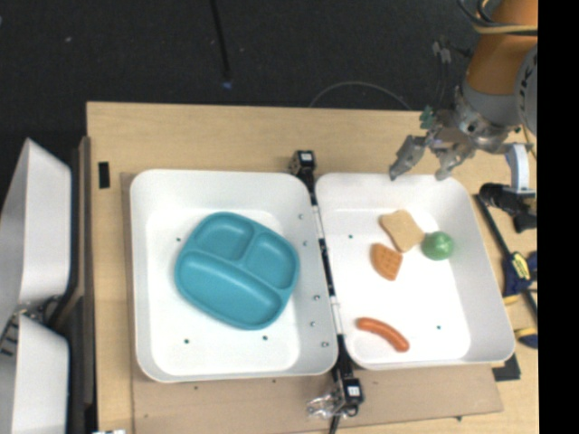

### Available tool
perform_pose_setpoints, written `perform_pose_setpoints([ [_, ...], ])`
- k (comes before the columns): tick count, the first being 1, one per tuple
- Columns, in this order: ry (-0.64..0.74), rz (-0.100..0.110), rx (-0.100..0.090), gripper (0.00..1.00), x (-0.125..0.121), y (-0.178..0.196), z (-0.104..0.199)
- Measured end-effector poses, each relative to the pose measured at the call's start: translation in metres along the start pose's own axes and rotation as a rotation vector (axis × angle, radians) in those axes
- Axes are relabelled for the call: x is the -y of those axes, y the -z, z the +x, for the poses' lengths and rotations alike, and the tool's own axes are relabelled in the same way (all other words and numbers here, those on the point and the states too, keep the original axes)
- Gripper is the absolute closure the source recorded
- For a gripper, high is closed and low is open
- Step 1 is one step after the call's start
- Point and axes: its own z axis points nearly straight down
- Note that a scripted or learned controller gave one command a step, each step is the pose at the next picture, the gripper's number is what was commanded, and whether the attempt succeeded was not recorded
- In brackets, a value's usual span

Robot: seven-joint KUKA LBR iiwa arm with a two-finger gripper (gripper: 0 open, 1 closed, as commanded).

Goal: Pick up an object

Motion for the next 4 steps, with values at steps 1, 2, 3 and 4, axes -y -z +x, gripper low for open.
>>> perform_pose_setpoints([
  [1,0.003,-0.013,0.003,0.0,-0.002,0.009,0.0],
  [2,0.0,-0.01,0.006,0.0,0.0,-0.033,-0.003],
  [3,0.004,-0.009,0.005,0.0,-0.003,-0.094,0.0],
  [4,0.004,-0.012,0.007,0.0,-0.004,-0.138,-0.002],
])
